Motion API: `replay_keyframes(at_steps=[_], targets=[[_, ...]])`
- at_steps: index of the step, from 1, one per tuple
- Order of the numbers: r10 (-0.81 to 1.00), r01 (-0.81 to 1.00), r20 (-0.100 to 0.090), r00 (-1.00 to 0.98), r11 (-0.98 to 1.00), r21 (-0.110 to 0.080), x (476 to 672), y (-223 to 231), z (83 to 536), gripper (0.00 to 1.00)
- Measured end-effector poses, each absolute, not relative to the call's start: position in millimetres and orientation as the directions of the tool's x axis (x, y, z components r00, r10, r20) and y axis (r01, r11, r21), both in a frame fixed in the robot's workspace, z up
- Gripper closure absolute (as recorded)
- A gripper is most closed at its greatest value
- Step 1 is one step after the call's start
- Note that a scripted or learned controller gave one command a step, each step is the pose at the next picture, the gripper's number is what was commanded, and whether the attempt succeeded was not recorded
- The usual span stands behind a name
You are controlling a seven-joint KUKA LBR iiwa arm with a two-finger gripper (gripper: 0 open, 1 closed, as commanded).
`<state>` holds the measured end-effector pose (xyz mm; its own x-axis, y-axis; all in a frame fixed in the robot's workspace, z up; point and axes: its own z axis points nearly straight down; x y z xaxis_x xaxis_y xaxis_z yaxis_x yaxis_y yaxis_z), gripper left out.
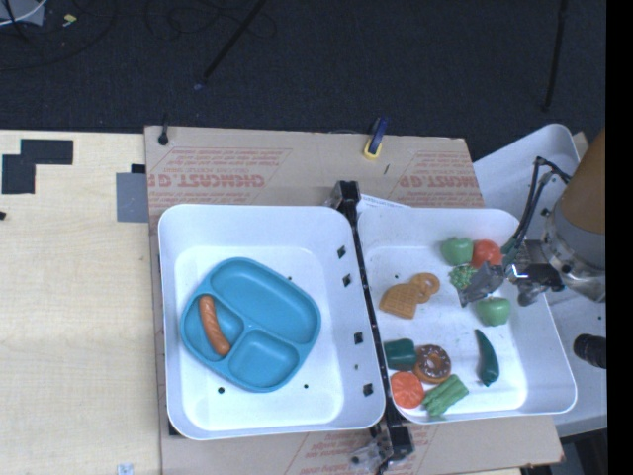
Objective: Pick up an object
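I've got the gripper [492,287] low in the right bin [554,404], fingers spread partly open around the top of a small green round fruit [494,312]; nothing is clamped between them as far as I can see, so no hold yet. Risk: things are packed tight here. A green leafy piece [462,277] touches the left finger, and another green fruit [456,250] and a red tomato [486,253] sit just behind, so closing could catch the wrong item or nudge the round fruit sideways, and round plastic probably slips out of a two-finger pinch. The bin's right wall is near the wrist too, which could foul a lift. Also in the right bin: a tan waffle [401,301] with a pretzel [425,285] touching it, a dark green pepper [487,358], a teal block [400,352], a chocolate donut [432,363], an orange-red slice [406,390] and a green stick-shaped vegetable [446,396] at the front edge. The left bin [178,404] holds a blue divided plate [282,310] with a hot dog sausage [213,326] in its left compartment.
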<state>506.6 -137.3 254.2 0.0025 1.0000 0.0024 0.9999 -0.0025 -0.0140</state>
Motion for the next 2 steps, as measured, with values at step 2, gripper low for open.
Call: replay_keyframes(at_steps=[2], targets=[[1.0,1.0,0.002,0.0,0.0,-0.006,514.1,-136,216,0.0]])
